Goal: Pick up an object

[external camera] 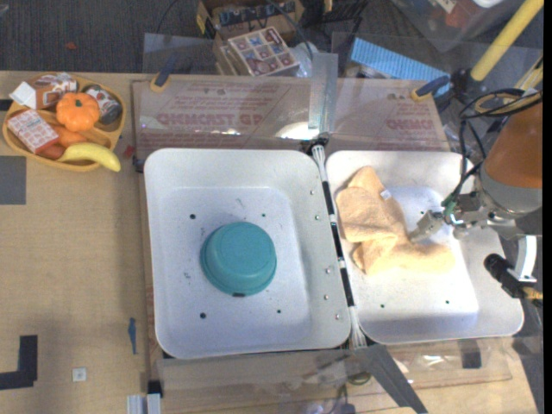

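We are reaching our gripper (429,223) into the right bin (496,317), low against the crumpled tan cloth (373,218), likely aiming at a raised fold for purchase. Its grasp we cannot tell. Left of the cloth, the teal bowl (239,257) is sitting upside down in the left bin (172,188).

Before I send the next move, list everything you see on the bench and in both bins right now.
Shallow white plastic bins: two, white, side by side.
Upside-down round plastic bowl: one, teal, left bin.
Crumpled cloth: one, tan, right bin.
Dish of toy food: one, orange, bench's far left.
Toy pumpkin: one, orange, in that dish.
Toy banana: one, yellow, dish's front rim.
Gripper: one, grey, at the cloth's right edge.
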